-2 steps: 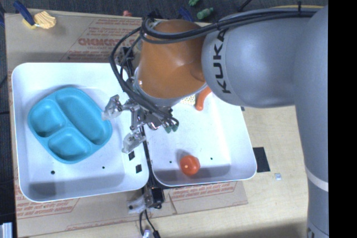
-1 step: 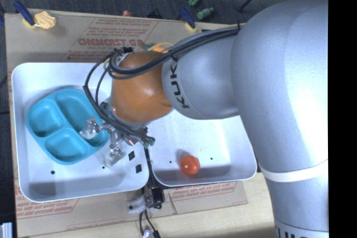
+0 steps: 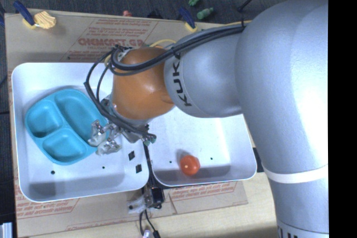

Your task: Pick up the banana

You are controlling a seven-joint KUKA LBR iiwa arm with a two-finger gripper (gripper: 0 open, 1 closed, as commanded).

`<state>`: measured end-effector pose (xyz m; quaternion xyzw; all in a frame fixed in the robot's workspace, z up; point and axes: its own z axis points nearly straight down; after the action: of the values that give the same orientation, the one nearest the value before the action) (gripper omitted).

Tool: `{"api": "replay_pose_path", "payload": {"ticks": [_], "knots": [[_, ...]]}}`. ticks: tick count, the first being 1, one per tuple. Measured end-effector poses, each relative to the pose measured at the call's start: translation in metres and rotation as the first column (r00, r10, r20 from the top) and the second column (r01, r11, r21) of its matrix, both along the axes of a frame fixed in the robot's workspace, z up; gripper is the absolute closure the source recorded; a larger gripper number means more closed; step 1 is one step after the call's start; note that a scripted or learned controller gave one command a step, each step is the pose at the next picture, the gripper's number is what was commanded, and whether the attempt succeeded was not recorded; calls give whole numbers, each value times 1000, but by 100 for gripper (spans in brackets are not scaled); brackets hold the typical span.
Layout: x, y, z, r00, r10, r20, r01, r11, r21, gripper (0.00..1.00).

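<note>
Silver metal gripper (image 3: 106,139), seen from the bench side, hangs low over the left bin (image 3: 33,187), just beside the right rim of a blue divided tray (image 3: 58,122). Whether the gripper is spread or pressed together cannot be told from this angle, and nothing is seen pinched in it. Where the banana lies cannot be told either.

Black cables (image 3: 99,76) loop from the wrist up past the orange band (image 3: 139,86), behind which the grey arm (image 3: 251,64) covers much of the right bin (image 3: 237,149). The tray has three compartments and rests tilted across the left bin's floor. A small red-orange round fruit (image 3: 189,164) sits near the front wall of the right bin, well apart from the gripper. Both bins stand on a printed cardboard sheet (image 3: 106,28), with a blue clamp (image 3: 22,10) at its far left corner.
</note>
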<state>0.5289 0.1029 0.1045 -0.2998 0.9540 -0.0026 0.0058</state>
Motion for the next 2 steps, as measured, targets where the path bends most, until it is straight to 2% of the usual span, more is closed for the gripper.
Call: {"api": "replay_pose_path", "payload": {"ticks": [2], "knots": [[1,1,19,1000,-1,1,1,1000,1,100]]}}
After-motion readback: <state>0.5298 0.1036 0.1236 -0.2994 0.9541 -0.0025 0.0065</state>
